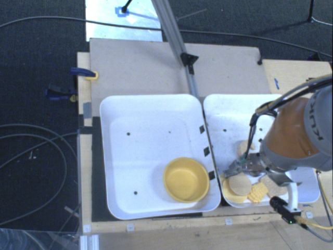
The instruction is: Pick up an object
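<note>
Gripper (240,169) state: cannot tell. It hovers just above the bun (239,185), beside the waffle (256,192). The bun looks light, soft; grasp its sides.

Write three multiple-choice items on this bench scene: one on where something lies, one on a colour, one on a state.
1. Where is the yellow bowl?
A. Left bin, near corner by the divide
B. Right bin, far corner
C. On the floor

2. What colour are the two bins?
A. Black
B. White
C. Red

3. How does the bowl stand?
A. Flipped over
B. On its side
C. Upright, mouth up

Answers: 1 A, it lies in the left bin's lower right corner in the camera view. 2 B, both trays are plain white. 3 C, its hollow inside faces the camera.
</note>
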Motion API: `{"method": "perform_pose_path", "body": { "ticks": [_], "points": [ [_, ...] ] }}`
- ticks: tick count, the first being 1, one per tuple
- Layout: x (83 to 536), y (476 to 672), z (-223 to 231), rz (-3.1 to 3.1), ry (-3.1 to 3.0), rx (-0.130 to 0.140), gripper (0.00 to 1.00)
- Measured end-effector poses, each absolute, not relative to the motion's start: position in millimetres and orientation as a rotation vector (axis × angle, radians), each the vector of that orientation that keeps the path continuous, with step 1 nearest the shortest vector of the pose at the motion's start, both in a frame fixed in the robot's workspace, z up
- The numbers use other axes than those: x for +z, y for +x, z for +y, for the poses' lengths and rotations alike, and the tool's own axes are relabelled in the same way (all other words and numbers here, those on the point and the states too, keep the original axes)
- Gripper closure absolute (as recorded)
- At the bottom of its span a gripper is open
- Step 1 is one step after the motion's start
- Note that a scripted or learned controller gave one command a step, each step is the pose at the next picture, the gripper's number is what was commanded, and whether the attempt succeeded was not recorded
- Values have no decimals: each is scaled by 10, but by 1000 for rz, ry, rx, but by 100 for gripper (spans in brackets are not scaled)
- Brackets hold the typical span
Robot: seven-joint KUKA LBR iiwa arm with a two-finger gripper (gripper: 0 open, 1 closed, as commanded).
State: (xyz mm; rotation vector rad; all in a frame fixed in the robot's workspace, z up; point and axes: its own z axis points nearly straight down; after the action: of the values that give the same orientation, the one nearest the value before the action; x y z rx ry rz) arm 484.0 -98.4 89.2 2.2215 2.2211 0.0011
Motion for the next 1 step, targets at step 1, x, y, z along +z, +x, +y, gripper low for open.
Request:
{"method": "perform_pose_path", "body": {
  "ticks": [1],
  "points": [
    [1023,4862,-980,2219,2218,8,100]
  ]
}}
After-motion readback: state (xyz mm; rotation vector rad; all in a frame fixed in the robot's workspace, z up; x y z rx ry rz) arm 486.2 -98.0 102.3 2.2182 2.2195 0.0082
